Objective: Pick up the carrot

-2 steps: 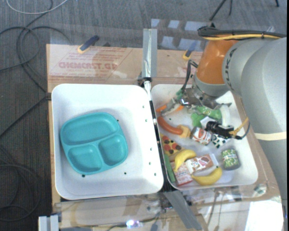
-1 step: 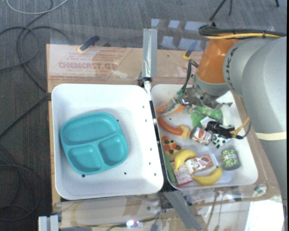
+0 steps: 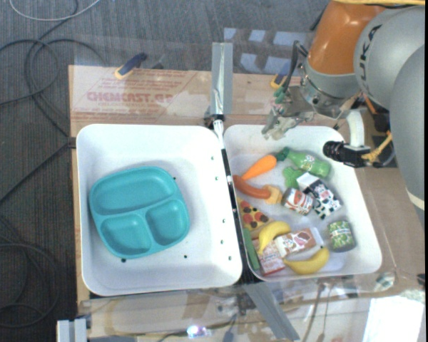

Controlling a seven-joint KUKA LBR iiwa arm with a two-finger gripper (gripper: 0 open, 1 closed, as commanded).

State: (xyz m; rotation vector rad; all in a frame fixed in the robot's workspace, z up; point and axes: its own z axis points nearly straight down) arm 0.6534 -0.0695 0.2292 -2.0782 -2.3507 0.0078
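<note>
An orange carrot [image 3: 260,166] with a green top lies tilted in the right bin [image 3: 364,212], near its back left part. My gripper [image 3: 279,124] hangs over the bin's back rim, up and to the right of the carrot and apart from it. Nothing shows between its fingers.
The right bin also holds a sausage [image 3: 255,189], a green bottle [image 3: 307,164], two bananas [image 3: 272,232], small cartons [image 3: 297,242], a can [image 3: 340,234] and a pizza slice [image 3: 252,215]. In the left bin [image 3: 114,148] lies a teal divided plate [image 3: 139,211]. A metal post [image 3: 219,84] stands between the bins at the back.
</note>
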